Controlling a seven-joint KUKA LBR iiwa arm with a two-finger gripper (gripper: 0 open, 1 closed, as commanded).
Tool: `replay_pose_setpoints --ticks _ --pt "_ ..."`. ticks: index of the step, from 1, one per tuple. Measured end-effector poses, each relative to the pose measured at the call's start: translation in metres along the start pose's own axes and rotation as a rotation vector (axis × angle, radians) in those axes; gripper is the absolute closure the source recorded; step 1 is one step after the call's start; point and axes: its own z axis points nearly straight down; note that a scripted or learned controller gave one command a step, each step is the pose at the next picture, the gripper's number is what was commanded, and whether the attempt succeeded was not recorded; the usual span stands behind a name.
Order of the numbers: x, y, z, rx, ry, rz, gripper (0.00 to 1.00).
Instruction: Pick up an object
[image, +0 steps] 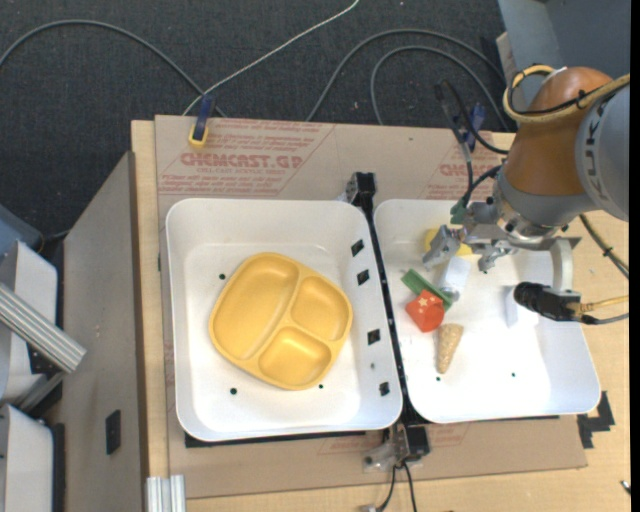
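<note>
While my pincer (463, 247) hung open and empty over the right bin (560, 385), the toy strawberry (425, 311) and cone (447, 347) lay close together, so I could have bumped one away.

I see open floor in the right bin (530, 385) below the strawberry (425, 311) and cone (447, 346), which crowd its left side.

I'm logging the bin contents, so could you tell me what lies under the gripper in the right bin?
Below the gripper in the right bin lie a yellow item and something white, both partly covered. A strawberry lies clear of it.
</note>
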Motion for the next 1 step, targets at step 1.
replay_pose_setpoints --ticks 1 --pt "-0.0054 -0.0079 0.0483 0.001 0.000 0.003 0.00"
